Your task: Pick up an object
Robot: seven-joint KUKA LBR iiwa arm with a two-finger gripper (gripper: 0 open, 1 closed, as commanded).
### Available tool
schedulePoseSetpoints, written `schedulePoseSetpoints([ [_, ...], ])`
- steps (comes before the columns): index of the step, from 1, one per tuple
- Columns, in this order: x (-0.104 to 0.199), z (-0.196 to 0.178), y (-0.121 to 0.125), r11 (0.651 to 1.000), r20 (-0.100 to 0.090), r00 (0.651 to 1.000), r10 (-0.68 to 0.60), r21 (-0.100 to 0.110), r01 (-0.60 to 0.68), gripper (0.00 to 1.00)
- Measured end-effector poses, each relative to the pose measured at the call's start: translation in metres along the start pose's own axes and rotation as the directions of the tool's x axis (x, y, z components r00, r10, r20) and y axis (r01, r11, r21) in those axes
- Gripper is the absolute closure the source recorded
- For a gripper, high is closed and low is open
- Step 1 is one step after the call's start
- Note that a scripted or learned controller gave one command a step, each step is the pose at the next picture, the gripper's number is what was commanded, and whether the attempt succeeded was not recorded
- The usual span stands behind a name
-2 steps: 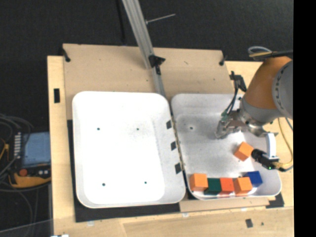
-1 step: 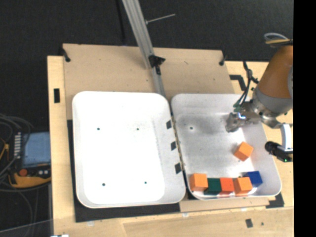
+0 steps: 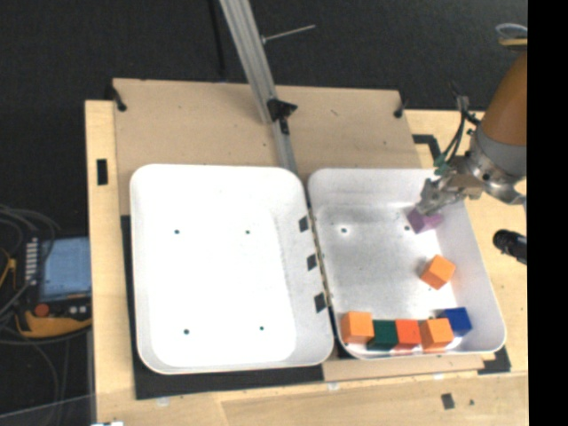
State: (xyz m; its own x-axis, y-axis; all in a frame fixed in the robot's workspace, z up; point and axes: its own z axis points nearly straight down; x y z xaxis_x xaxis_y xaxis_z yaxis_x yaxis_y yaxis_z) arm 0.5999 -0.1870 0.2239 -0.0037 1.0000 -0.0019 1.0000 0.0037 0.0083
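My gripper [image 3: 432, 204] hangs over the back right part of the right bin [image 3: 373, 185], reaching in from the right. A small purple block [image 3: 423, 221] sits directly under its tip, touching it or nearly so. I cannot make out whether the block is gripped. An orange cube [image 3: 437, 272] lies alone, nearer the front than the purple block. Along the bin's front wall stands a row of blocks: orange [image 3: 358, 326], green [image 3: 383, 334], red-orange [image 3: 407, 332], orange [image 3: 436, 332] and blue [image 3: 456, 319].
The left bin [image 3: 222, 264] lies beside the right one, with clips along the shared edge. A slanted metal rail [image 3: 257, 60] rises from behind the bins. Cables and a blue box [image 3: 64, 269] lie off the bench at the left.
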Motion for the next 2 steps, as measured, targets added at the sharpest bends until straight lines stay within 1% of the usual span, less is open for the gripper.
schedulePoseSetpoints([
  [1, -0.001, -0.032, 0.002, 1.000, -0.001, 1.000, -0.002, 0.002, 0.002, 1.00],
  [2, 0.043, -0.022, -0.002, 1.000, -0.001, 1.000, -0.001, 0.008, 0.001, 1.00],
])
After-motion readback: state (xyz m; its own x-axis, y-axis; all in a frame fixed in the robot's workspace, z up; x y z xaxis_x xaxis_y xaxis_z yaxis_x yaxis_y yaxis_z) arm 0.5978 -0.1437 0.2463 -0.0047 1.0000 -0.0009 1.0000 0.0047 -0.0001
